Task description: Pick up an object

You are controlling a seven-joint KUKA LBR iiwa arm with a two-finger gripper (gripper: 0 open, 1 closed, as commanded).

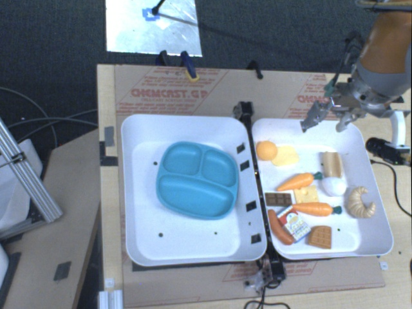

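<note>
The gripper (326,119) hovers over the far edge of the right bin (376,205), fingers apart, holding nothing. Below it lie an orange (266,150), two carrots (296,181), a croissant (360,201) and other play food. A blue tray (197,179) sits in the left bin (141,172).

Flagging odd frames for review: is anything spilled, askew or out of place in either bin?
Nothing stands out. The toy food lies loosely inside the right bin, none over its rim. The blue divided plate sits flat, slightly turned, in the left bin. The pincer hovers above the right bin's far edge.
</note>
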